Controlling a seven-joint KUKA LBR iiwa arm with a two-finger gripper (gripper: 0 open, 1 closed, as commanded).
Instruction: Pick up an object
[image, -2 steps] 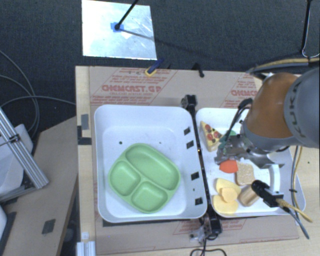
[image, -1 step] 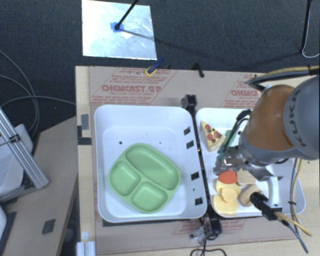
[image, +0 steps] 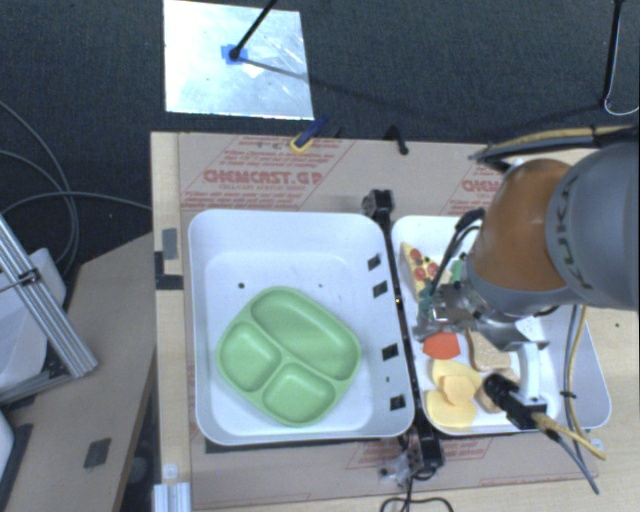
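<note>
The right white bin (image: 598, 398) holds several toy food pieces: a pizza slice (image: 417, 265) at its far left corner, a red-orange round piece (image: 441, 347), yellow pieces (image: 455, 388) near the front, and a toast-coloured piece (image: 488, 356). My gripper (image: 435, 316) hangs low over the bin's left side, just above the red-orange piece and below the pizza slice. The grey and orange arm (image: 545, 240) covers much of the bin behind it. The gripper's tip is dark and partly hidden by the wrist.
The left white bin (image: 290, 222) holds a green divided plate (image: 290, 352). A black divider (image: 393, 300) runs between the bins. Cables (image: 575, 440) trail near the front right. A shiny sheet (image: 238, 60) lies beyond the bench.
</note>
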